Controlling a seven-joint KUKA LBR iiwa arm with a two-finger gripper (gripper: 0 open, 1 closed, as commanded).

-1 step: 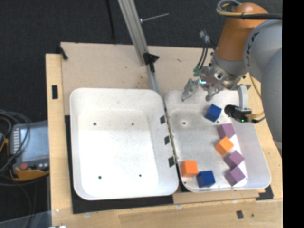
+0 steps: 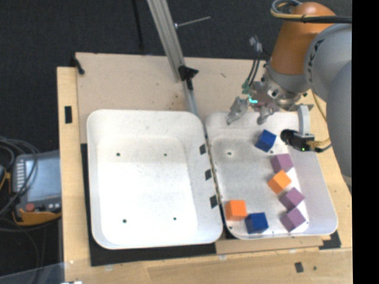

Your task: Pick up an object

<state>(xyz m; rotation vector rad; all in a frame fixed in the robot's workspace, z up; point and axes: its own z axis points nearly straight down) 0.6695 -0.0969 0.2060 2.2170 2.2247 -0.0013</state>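
1. We see a blue cube (image 2: 266, 140) lying in the right bin (image 2: 234, 158), just below the pincer (image 2: 250, 112).
2. The pincer hangs over the bin's far edge, fingers spread, gripping nothing.
3. Farther below it lie purple blocks (image 2: 282, 161), orange cubes (image 2: 279, 182) and another blue cube (image 2: 256, 222).
4. To its left sits the other bin (image 2: 148, 176) on the tabletop (image 2: 118, 76).

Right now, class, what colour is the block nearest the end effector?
Blue, seen in the camera view, just below the end effector.
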